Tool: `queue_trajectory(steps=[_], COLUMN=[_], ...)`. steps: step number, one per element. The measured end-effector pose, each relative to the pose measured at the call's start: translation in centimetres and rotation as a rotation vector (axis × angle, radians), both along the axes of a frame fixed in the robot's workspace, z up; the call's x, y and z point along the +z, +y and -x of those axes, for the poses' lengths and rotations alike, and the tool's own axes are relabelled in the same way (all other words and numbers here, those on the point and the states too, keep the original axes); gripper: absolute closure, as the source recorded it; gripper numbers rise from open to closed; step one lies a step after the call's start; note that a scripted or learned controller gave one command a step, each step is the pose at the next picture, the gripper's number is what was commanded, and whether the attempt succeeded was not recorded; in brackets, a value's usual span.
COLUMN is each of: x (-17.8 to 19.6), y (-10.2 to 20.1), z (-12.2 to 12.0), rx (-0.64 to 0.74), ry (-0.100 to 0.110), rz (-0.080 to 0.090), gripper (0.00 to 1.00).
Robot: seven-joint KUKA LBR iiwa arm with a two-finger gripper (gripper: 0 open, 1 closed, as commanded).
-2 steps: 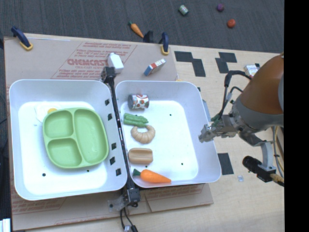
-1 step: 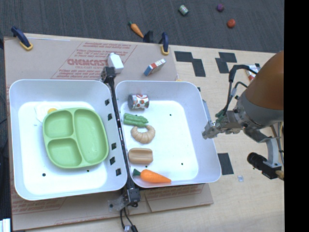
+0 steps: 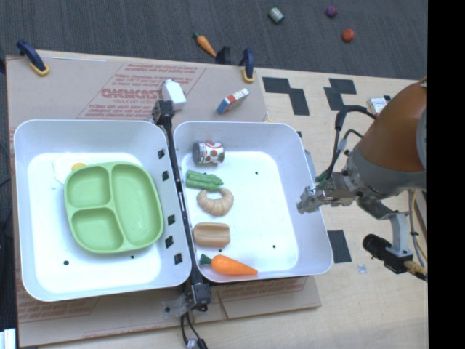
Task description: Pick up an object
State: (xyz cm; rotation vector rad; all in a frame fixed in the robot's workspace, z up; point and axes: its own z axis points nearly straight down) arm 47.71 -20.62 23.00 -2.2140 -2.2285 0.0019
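The right bin [image 3: 287, 140] holds several toy foods along its left side: a red-and-white can [image 3: 209, 153], a green pea pod [image 3: 203, 180], a tan pretzel ring [image 3: 216, 201], a hot dog bun [image 3: 211, 233] and an orange carrot [image 3: 232, 266]. My gripper [image 3: 311, 200] hangs at the bin's right rim, well to the right of all of them. Nothing shows between its fingers.
The left bin [image 3: 36, 144] carries a green divided plate [image 3: 113, 206] with a small yellow piece [image 3: 77, 167] at its top left. A small red-white-blue carton [image 3: 232, 102] lies on the cardboard behind the bins. Clamps [image 3: 248, 65] hold the board's back edge.
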Motion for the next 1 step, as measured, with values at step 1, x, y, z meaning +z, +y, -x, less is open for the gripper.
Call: queue_trajectory(steps=[1], x=[2.27], y=[-0.54], z=[0.02], rx=[-0.001], ry=[-0.002], rz=[0.000], gripper=[1.00])
